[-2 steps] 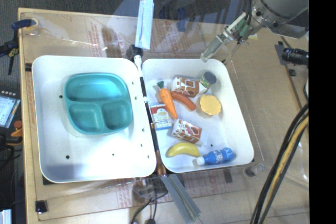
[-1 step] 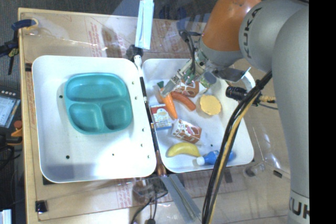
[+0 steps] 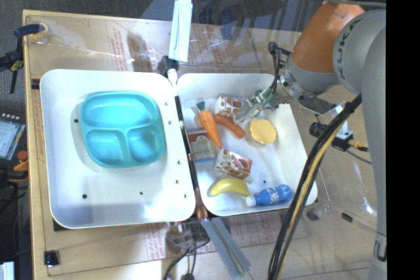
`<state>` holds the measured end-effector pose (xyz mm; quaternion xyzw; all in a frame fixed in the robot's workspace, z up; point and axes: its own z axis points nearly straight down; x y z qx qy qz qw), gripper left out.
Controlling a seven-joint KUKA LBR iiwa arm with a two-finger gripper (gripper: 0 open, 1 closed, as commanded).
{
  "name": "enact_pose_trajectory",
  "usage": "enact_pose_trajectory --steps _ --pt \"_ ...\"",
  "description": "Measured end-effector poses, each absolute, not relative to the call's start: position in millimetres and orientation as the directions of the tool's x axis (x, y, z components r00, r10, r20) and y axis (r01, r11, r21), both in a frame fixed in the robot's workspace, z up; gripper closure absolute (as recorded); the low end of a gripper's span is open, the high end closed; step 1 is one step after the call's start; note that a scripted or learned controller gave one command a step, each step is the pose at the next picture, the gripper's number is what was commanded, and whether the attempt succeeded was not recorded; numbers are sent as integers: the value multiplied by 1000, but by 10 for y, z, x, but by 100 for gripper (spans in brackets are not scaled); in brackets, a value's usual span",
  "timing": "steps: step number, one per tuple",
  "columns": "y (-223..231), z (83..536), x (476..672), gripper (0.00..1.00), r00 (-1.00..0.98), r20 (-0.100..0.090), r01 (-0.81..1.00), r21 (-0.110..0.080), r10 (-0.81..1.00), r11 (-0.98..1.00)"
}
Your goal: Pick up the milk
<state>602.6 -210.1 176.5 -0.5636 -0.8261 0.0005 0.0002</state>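
Two small white-and-brown milk cartons lie in the right bin [image 3: 298, 141]. One carton [image 3: 229, 105] is near the bin's back wall, and the other [image 3: 233, 164] lies lower down in the middle. My gripper [image 3: 253, 108] reaches in from the right and hangs low, just right of the upper carton, at or very near its edge. Nothing is visibly held in it. The grey arm with its orange band [image 3: 321, 42] rises to the upper right.
Also in the right bin are a carrot [image 3: 210, 128], a red sausage-like piece [image 3: 230, 126], a yellow round disc [image 3: 263, 132], a brown packet [image 3: 200, 145], a banana [image 3: 230, 188] and a blue bottle [image 3: 272, 195]. The left bin [image 3: 59, 193] holds a blue divided plate [image 3: 123, 128].
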Motion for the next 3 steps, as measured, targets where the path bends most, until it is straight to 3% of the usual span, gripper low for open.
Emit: enact_pose_trajectory --steps 1,2,3 --pt "-1785 900 6564 0 -449 2 893 -2 893 449" --pt "-1774 995 6569 100 -454 2 891 -3 891 454" --pt "-1500 917 6073 100 -681 2 732 -1 732 681"
